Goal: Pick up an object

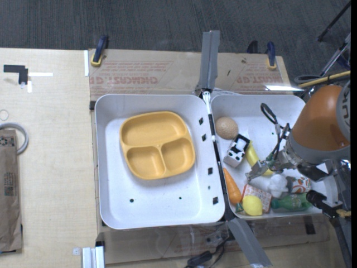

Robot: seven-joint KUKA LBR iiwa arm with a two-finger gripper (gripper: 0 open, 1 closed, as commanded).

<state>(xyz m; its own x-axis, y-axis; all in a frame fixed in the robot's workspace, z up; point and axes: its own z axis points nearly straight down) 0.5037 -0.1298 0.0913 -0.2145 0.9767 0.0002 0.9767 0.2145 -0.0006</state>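
- The things to pick from lie in the right bin (pixel 254 100), crowded toward its near and middle parts.
- The pincer (pixel 266 169) is down inside that bin, among the clutter at its near right, with thin metal parts and cables around it; whether it is released or clenched cannot be told, and nothing can be seen held in it.
- Just beside the pincer, on its left, lies a yellow banana-like piece (pixel 252 154), tilted.
- A black-and-white block (pixel 236 151) sits touching or nearly touching that yellow piece, on its left.
- A brown egg-shaped ball (pixel 226 128) rests farther back, near the wall between the 2 bins.
- An orange carrot (pixel 232 185) lies along the left wall of the right bin, pointing toward the near edge.
- A lemon (pixel 252 205) sits at the near edge, just beside the carrot's tip, on top of a small printed packet (pixel 264 197).
- A green bottle (pixel 293 203) lies on its side along the near wall, right of the lemon.
- The arm (pixel 322 124), with its orange band, hangs over the right side of this bin.
- The left bin (pixel 162 205) holds a yellow divided plate (pixel 158 144) with 3 compartments, set toward its far left.
- Both bins stand on the tabletop (pixel 44 149), with cardboard (pixel 150 74) behind them and a brown paper bag (pixel 9 188) at the far left.
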